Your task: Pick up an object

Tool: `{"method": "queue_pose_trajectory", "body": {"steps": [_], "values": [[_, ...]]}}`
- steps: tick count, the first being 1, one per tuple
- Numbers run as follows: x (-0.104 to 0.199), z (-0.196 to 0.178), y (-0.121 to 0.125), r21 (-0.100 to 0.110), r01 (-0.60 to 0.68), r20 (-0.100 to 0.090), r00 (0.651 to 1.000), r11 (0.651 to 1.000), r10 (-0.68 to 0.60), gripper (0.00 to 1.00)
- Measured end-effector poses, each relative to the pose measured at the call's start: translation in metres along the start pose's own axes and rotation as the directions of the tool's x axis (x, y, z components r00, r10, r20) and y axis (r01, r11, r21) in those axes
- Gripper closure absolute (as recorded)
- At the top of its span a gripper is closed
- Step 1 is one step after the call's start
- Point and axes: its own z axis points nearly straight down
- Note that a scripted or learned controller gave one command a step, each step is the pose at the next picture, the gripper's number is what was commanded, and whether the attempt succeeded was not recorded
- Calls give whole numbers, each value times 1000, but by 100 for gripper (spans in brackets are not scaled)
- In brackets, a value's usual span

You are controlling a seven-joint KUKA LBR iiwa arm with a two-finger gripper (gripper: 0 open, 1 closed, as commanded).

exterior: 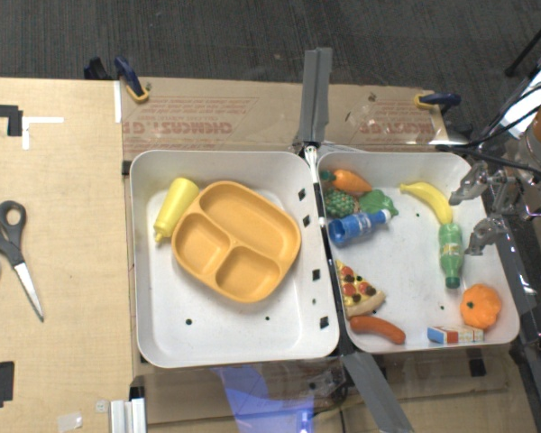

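Right now you are looking at the approach step: nothing is being lifted yet. The gripper (477,211) is hanging at the right edge of the frame, over the right-hand rim of the right bin (406,278), with its two metal fingers (470,186) standing apart and nothing between them.

The candidates are all lying in that bin. The banana (430,199) is sitting just left of the upper finger, and the green bottle (450,253) is lying just left of the lower one, its length running up and down the frame. The small orange pumpkin (480,306) is resting lower right, near a red and white box (457,335) against the bottom wall. Further left, the blue bottle (356,226), carrot (352,181), pizza slice (356,289) and sausage (377,329) are crowding the divider side. The left bin (153,332) is carrying a divided orange plate (237,240) and a yellow bottle (174,207).

As I judge it, you are choosing a target. The banana or green bottle are asking the least travel: you are needing a short shift left, a descent that straddles the object across its narrow width, and a close before lifting. The bin wall beside the gripper is leaving little room, so keep the fingers off the rim.
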Motion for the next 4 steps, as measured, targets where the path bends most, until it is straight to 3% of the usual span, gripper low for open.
{"method": "queue_pose_trajectory", "body": {"steps": [1,2,3,4], "values": [[-29,111,-4,1,4,2,1000,1000,-4,0],[-21,112,-3,0,-65,-1,998,998,65,0],[-23,101,-2,1,-61,5,998,998,61,100],[-23,101,-2,1,-62,5,998,998,62,0]]}}
